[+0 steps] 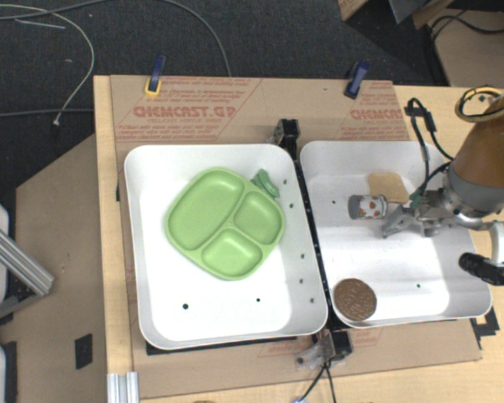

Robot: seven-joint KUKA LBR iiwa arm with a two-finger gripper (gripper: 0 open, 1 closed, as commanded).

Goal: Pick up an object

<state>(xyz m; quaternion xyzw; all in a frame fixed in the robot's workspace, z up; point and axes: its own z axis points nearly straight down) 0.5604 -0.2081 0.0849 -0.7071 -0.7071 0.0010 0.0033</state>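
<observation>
In the right bin (454,300) a small can (366,206) with a red and white label lies on its side. My gripper (390,222) is low over the bin floor just right of the can, pointing left, open, with nothing between its fingers. Just above the gripper a tan block (386,183) rests near the bin's far wall. A brown round disc (354,299) sits at the bin's near left corner. The grey arm with its orange band (485,154) comes in from the right.
The left bin (151,292) bears a green divided plate (225,222), with a small green object (266,183) at its upper right rim. Black cables (422,124) hang near the arm over the right bin's far edge. Bare floor lies in the right bin's middle.
</observation>
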